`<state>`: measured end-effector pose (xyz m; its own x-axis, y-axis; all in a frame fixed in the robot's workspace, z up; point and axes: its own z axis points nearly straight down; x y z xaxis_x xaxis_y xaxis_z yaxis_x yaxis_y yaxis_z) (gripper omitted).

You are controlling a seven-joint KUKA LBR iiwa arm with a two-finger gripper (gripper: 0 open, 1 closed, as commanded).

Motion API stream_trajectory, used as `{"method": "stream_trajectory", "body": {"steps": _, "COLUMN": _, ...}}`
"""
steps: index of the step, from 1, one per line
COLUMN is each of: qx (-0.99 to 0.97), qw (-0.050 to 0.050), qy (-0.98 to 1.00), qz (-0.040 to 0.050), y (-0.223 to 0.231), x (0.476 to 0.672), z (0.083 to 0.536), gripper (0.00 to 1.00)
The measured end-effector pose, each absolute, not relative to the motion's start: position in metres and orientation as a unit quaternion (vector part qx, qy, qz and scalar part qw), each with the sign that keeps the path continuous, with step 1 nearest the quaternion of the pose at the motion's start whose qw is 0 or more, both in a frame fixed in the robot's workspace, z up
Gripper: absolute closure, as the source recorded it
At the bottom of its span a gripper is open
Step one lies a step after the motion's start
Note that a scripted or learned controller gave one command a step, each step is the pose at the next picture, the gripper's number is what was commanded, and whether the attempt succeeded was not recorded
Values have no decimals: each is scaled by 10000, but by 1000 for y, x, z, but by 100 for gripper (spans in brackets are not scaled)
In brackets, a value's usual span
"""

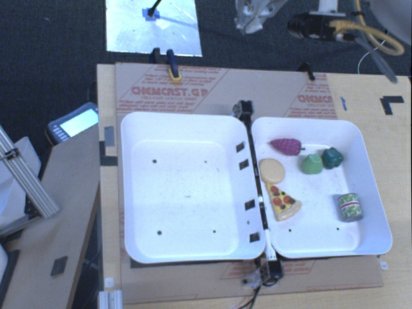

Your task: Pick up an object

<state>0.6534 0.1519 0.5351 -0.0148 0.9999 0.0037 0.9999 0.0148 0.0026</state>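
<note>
Camera view: gripper (256, 19) parked far beyond bench, jaws' state cannot be told. Pick not yet begun; descent over right bin (370, 172) toward pizza slice (283, 202) judged needed.

A single fixed camera looks down at a slant from above the table (212, 85), taking in both white bins at once: the left bin (180, 188) and the right bin (360, 172) sit side by side across the middle of the frame, their far rims higher in the picture and their near rims lower. The view is wide rather than close, reaching past the table's far edge to dark floor (51, 44) and a silver sheet (152, 18) at the top, where the arm's gripper (255, 8) enters near the upper right. A second surface (64, 192) shows at the left edge.
</note>
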Motion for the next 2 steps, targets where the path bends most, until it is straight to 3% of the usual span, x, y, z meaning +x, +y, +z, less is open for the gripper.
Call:
{"method": "stream_trajectory", "body": {"steps": 1, "qx": -7062, "qw": 42, "qy": -7080, "qz": 62, "y": 170, "x": 644, "z": 260, "gripper": 100}}
{"method": "stream_trajectory", "body": {"steps": 2, "qx": -7072, "qw": -12, "qy": -7070, "qz": -26, "y": 154, "x": 601, "z": 328, "gripper": 100}}
